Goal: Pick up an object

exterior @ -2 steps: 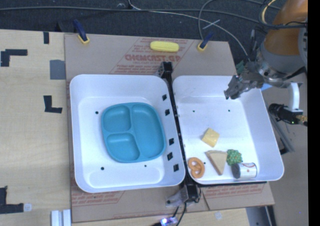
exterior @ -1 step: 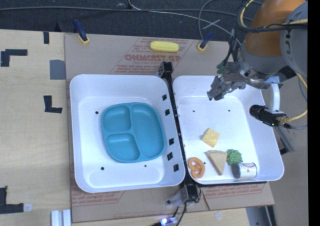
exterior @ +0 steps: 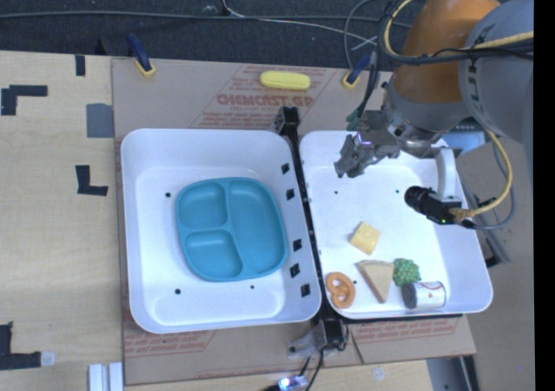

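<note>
Gripper [exterior: 354, 159] hovers over bare floor at the right bin's [exterior: 473, 246] far end, jaws' state indiscernible; descending here risks missing the cheese wedge [exterior: 365, 237] lying nearer, well apart.

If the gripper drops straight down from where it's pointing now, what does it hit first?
Most likely the bare white floor of the right bin. The gripper hangs over its upper left part, well away from the cheese cube and the other food items nearer the front. Depth is hard to judge from this slanted view.
</note>
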You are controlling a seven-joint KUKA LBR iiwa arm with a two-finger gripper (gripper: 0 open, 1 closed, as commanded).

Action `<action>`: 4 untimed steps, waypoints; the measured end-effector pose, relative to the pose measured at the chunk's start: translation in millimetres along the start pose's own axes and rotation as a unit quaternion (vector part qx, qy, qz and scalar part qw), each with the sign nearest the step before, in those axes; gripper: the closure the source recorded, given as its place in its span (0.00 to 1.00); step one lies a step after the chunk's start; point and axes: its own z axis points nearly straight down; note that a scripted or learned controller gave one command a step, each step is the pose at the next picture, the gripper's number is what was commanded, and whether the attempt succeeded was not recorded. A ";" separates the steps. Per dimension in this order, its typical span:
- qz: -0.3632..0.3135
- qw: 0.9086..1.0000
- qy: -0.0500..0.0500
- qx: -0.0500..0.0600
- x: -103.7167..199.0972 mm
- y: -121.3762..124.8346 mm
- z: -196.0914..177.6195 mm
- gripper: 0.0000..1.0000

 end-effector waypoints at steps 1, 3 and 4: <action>0.000 1.000 0.000 0.001 43.4 -14.0 3.7 1.00; 0.000 1.000 -0.001 0.000 136.4 -28.2 7.1 1.00; 0.001 1.000 -0.001 0.000 134.2 -28.0 7.0 0.00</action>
